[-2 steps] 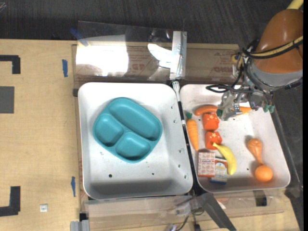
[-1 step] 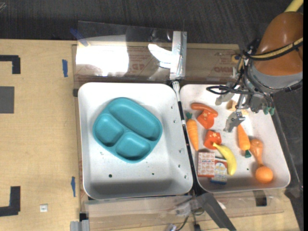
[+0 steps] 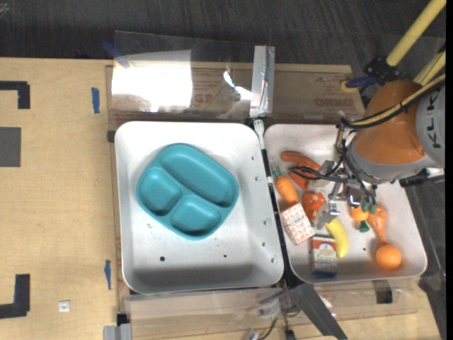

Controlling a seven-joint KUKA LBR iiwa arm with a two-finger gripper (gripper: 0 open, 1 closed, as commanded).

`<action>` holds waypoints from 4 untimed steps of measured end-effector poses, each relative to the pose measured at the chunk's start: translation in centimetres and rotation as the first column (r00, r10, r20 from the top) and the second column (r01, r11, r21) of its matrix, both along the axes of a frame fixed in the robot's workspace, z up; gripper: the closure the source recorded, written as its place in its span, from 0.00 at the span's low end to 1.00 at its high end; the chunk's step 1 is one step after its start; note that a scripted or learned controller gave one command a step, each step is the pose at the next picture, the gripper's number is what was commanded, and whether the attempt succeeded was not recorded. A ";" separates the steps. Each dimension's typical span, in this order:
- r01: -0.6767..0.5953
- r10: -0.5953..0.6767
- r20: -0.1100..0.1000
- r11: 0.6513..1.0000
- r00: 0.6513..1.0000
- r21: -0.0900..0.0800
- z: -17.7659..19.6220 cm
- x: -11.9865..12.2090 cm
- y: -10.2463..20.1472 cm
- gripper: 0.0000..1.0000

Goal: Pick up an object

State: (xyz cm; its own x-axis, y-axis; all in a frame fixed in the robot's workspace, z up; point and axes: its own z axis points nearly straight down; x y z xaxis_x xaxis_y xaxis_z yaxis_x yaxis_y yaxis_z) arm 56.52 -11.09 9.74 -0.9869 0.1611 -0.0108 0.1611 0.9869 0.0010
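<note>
The right bin (image 3: 414,257) holds several toy foods: a red chili-like piece (image 3: 301,161), an orange carrot (image 3: 287,190), a red tomato (image 3: 314,203), a patterned carton (image 3: 298,222), a yellow banana (image 3: 339,237), a small red-and-white box (image 3: 324,252), an orange (image 3: 388,257) and another carrot (image 3: 377,220). My gripper (image 3: 345,190) hangs low over the middle of this bin, just right of the tomato and above the banana. The orange wrist band (image 3: 389,129) covers the bin's back right corner. Nothing shows between the fingers.
The left bin (image 3: 134,261) carries a teal three-compartment plate (image 3: 187,190). A clear plastic sheet and cardboard wall (image 3: 212,91) stand behind both bins. A yellow pole (image 3: 421,20) leans at the upper right. Wooden bench surface (image 3: 49,211) lies to the left.
</note>
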 end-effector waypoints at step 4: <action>-0.377 0.377 0.006 0.926 0.926 -0.006 11.9 3.1 1.3 1.00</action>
State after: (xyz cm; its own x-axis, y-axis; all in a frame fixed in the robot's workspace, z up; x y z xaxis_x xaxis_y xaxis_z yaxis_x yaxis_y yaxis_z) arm 59.62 -9.80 21.66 -0.9748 -0.2226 -0.0175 -0.2226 0.9749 -0.0037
